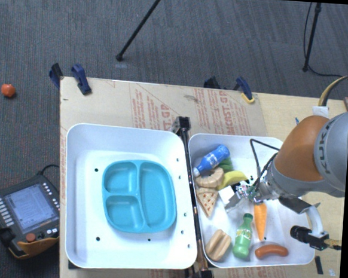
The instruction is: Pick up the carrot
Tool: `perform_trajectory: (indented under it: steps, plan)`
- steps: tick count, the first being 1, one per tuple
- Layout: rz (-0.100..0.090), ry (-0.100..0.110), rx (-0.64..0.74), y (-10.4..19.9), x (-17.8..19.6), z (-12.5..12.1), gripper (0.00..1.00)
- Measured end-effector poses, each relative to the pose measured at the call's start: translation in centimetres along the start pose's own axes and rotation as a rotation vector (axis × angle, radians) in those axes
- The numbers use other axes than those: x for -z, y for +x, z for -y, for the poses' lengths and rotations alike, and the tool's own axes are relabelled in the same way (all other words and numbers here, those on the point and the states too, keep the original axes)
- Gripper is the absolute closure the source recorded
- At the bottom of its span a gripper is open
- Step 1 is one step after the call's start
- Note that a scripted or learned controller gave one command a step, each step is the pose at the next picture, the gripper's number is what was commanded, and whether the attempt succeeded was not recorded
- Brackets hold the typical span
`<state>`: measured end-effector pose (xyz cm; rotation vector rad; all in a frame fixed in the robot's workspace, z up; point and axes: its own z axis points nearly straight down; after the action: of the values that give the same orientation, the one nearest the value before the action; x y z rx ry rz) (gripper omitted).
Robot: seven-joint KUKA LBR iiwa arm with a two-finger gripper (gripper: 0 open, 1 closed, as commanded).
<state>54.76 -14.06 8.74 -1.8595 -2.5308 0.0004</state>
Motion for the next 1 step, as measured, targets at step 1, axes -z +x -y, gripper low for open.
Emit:
perform_trajectory:
  steps: [1]
  plan:
    - [-0.001,0.001,0.003,0.02,0.98,-0.02,1.0]
